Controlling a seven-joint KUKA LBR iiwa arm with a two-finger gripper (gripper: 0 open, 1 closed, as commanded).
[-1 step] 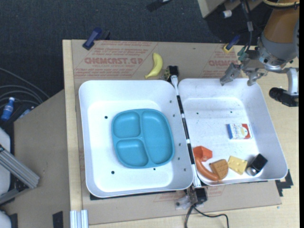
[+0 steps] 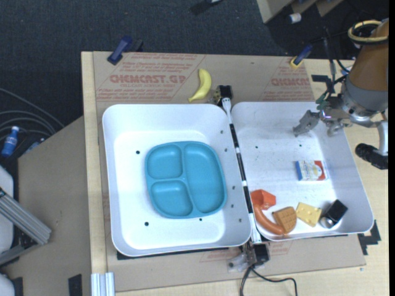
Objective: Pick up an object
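My gripper hangs over the far right corner of the right bin, its fingers spread open with nothing between them. Below it, mid-bin, lies a small white packet with blue and red print. Along the bin's near edge sit an orange-red block, a red sausage-shaped piece, a brown cracker-like piece, a yellow cheese wedge and a small black object. All of these lie apart from the gripper.
The left bin bears a blue divided plate. A yellow banana lies on the bench behind the bins. The grey and orange arm comes in at the right edge. Blue clamps sit at the bench's far corners.
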